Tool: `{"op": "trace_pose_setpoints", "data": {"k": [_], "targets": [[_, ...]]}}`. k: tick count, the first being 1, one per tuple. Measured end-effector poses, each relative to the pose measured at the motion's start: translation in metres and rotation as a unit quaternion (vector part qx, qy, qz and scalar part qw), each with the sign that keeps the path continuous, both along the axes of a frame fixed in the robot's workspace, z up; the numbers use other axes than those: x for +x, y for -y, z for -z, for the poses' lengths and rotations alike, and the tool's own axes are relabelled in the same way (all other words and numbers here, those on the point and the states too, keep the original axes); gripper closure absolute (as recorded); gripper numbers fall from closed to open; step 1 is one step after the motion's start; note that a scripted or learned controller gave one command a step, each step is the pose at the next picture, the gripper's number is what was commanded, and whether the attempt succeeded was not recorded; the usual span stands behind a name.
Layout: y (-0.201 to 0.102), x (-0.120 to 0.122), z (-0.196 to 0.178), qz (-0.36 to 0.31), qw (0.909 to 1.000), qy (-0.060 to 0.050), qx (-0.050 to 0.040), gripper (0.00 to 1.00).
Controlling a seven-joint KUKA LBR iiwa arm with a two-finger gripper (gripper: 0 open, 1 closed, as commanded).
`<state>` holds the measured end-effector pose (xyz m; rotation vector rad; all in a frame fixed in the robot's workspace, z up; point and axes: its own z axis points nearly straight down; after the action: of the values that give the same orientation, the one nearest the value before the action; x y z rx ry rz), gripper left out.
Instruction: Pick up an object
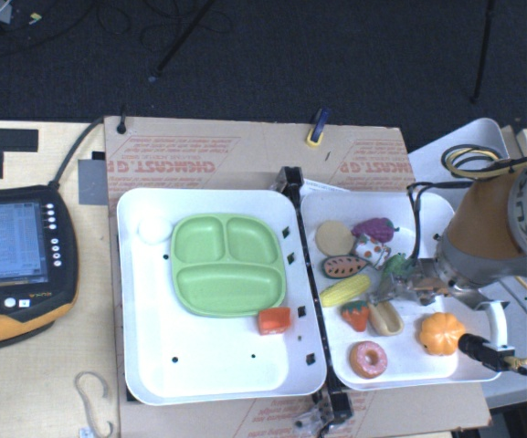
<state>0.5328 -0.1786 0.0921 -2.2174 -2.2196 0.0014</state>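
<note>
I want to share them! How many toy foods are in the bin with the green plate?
1. A small red block lies in the left bin, touching the green plate at its lower right corner.

Two white bins [144, 372], one green plate [227, 265], one red block [274, 319], and roughly nine toy foods [368, 359].

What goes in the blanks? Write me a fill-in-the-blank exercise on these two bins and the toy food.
1. The green divided plate lies in the ____ bin of the camera view.
2. The small red block touches the plate's lower ____ corner.
3. The pink doughnut lies nearest the right bin's ____ edge.
4. The toy pumpkin is coloured ____.

Missing words: left; right; bottom; orange
</note>
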Motion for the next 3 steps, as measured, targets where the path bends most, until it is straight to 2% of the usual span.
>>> {"op": "trace_pose_setpoints", "data": {"k": [1,3], "targets": [[0.002,0.0,-0.013,0.002,1.0,0.0,0.0,1.0],[0.001,-0.016,-0.12,0.0,1.0,0.002,-0.0013,1.0]]}}
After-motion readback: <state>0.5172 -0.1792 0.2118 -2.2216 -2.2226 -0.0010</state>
